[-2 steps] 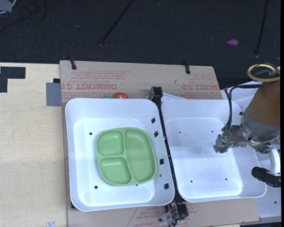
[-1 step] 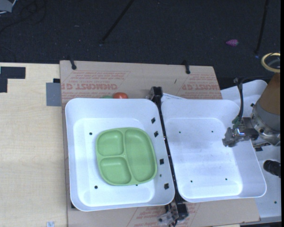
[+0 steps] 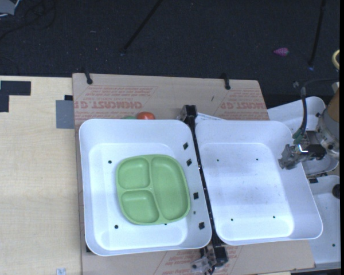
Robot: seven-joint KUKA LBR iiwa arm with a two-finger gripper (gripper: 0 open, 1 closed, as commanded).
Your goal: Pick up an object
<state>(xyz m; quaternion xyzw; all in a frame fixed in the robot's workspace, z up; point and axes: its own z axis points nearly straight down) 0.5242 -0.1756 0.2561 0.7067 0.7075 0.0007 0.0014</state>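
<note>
A light green plate (image 3: 153,189) with three compartments lies flat in the middle of the left white bin (image 3: 97,153). My gripper (image 3: 289,158) hovers over the right rim of the right white bin (image 3: 286,211), far from the plate. Its arm comes in from the right edge of the camera view. A small red-orange object (image 3: 145,116) sits on the cardboard just behind the left bin's back rim.
A black divider bar (image 3: 196,176) runs between the two bins. Both bins rest on a brown cardboard sheet (image 3: 160,96). A pale wooden bench top (image 3: 28,176) lies to the left. Cables and a white base (image 3: 315,110) stand at the right.
</note>
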